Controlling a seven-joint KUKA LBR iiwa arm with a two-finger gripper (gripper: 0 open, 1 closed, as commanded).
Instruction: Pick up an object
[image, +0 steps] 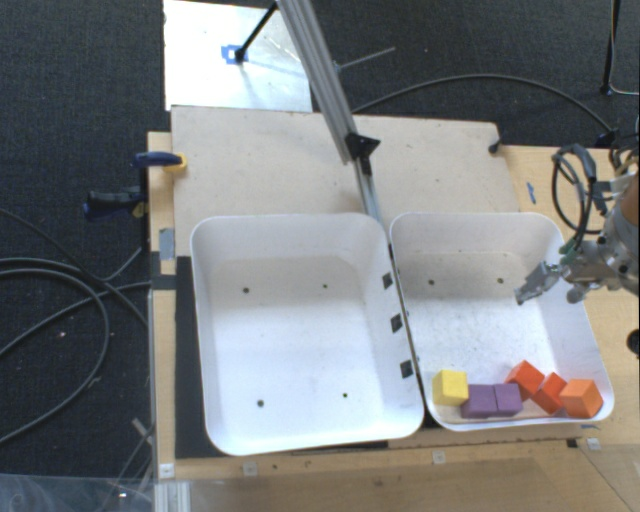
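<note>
Blocks are sitting bunched along the near wall of the right bin (560, 240), probably because the shallow floor lets loose pieces slide into that low corner. A yellow block (450, 386) is lying at the left of the row, a purple block (491, 400) is touching it on the right, and an orange cluster (556, 391) of what looks like three pieces is running on toward the bin's near right corner. The left bin (300, 235) is standing just beside, its rim touching the right one's.

From where I'm standing, the gripper (545, 284) is hanging over the right bin's right side, near the wall, with the grey arm reaching in from the right edge. Its fingers look parted, with nothing between them, though they are small and a bit blurred. The blocks are lying well apart from it, toward the near wall; the orange pieces are the closest. I'd judge the pick is not yet begun.
</note>
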